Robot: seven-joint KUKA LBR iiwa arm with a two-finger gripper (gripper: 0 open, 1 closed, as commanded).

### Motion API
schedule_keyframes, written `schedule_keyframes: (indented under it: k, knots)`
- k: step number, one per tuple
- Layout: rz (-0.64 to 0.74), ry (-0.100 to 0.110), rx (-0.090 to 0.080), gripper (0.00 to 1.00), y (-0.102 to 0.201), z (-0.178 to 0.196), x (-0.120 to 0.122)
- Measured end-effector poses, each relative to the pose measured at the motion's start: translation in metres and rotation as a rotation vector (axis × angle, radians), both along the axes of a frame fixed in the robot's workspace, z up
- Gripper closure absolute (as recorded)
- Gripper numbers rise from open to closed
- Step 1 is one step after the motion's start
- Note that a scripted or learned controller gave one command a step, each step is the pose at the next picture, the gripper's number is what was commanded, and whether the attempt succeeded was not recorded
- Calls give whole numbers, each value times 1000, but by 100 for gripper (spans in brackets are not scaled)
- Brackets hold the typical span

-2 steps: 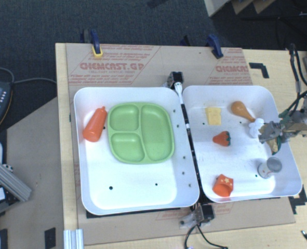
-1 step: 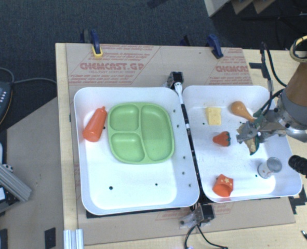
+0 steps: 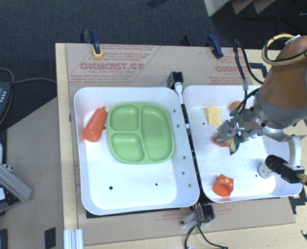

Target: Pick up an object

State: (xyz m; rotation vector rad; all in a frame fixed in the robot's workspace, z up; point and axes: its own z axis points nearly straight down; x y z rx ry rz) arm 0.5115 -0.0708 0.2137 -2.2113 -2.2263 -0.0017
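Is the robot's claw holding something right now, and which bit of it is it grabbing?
It cannot be told. The gripper sits low in the right bin, right at a small reddish thing, but a grip isn't clear.

Two shallow white bins are seen side by side on the table [image 3: 143,61]. In the left white bin [image 3: 91,180] a green divided plastic plate [image 3: 141,133] is set beside an orange carrot-shaped toy [image 3: 95,124]. In the right white bin [image 3: 257,188] a yellow cheese-like block [image 3: 213,115] and a small red-orange toy [image 3: 223,185] are placed, with the pincer [image 3: 230,137] lowered between them.
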Motion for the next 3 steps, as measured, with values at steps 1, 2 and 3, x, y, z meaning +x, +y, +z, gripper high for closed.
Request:
schedule_keyframes:
  k: [1,2,3]
  knots:
    - [-2,-6,-3,100,36,21,19]
    - [-8,2,-3,100,28,3,14]
    - [-4,-4,-4,100,43,14,22]
